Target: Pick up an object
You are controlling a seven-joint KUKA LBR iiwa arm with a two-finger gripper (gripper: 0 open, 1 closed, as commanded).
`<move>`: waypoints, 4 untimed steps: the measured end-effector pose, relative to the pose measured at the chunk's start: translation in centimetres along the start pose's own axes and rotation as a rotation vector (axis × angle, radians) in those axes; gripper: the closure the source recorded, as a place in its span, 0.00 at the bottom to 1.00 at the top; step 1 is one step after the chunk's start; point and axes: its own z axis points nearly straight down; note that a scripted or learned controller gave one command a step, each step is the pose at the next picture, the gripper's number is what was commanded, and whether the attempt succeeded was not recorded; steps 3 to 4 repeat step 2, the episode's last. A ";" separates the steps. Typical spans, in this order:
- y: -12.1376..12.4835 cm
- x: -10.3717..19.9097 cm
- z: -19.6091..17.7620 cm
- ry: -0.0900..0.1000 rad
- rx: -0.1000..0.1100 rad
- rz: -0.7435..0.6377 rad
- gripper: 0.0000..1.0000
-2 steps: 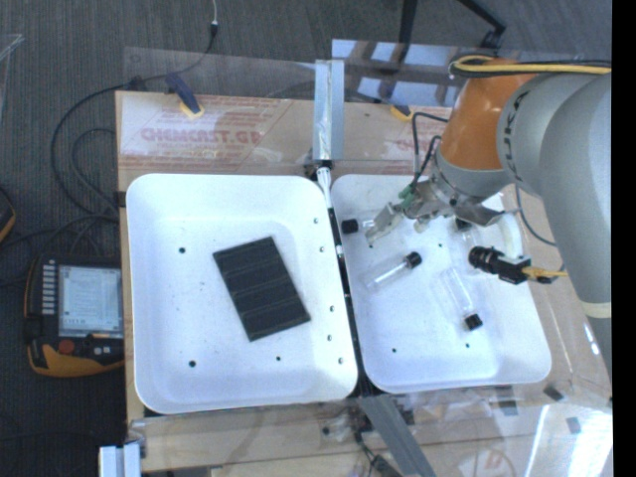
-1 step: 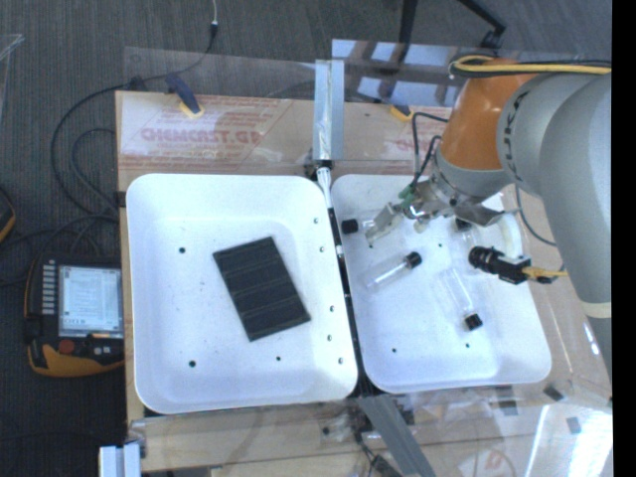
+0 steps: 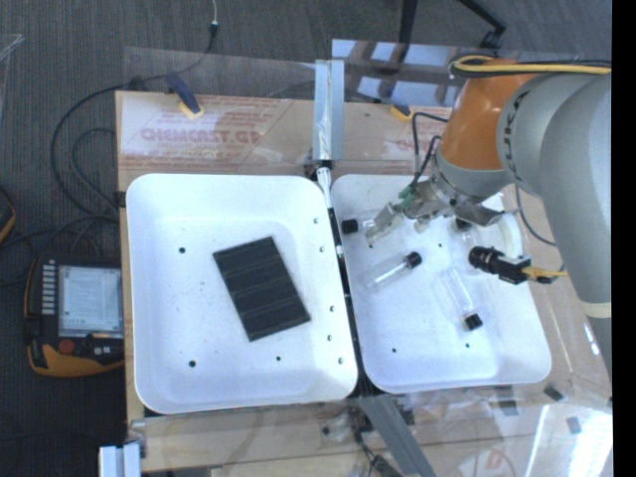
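the hand point(image 3: 383, 225) hovers low in the right bin point(image 3: 517, 366); i cannot tell its state. the clear tube point(image 3: 396, 267) lies just below; it may roll away or slip.

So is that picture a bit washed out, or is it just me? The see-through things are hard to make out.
Camera view: the white bins are bright, nearly overexposed; the clear tubes almost vanish against the right bin; the dark slab stands out sharply; the end effector looks slightly soft; shadows are faint.
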 end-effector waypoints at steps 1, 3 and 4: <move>0.0 0.0 0.0 0.000 0.000 0.000 0.00; 0.0 0.0 0.0 0.000 0.000 0.000 0.00; 0.0 0.0 0.0 0.000 0.000 0.000 0.00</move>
